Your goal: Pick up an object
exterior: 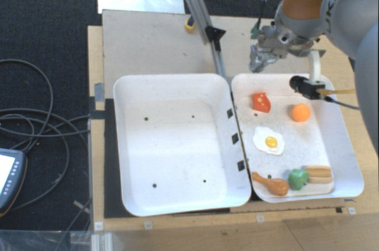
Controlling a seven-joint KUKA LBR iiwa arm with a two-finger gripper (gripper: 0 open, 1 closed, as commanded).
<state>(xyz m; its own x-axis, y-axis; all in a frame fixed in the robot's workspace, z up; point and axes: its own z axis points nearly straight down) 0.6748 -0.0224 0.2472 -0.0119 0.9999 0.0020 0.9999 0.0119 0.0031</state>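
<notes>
Camera view: gripper point(259, 64) hangs above far rim of right bin point(342, 143), jaws' opening cannot tell, nothing seen held. Red piece point(261, 102) nearest; orange point(301, 112), egg point(269, 141), drumstick point(272, 183) nearer front. Step: approach. Next: choose target, align above, descend.

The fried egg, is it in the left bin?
No, the fried egg lies in the right bin, below the red piece.

This is a robotics lab: an industrial arm point(337, 1) reaches over a plywood table point(148, 42) bearing two white bins point(177, 143). Loose black cables point(41, 119) trail across dark carpet point(47, 7) (a control pendant point(9, 176) lies at the edge), and a metal pole point(198, 1) slants overhead.
</notes>
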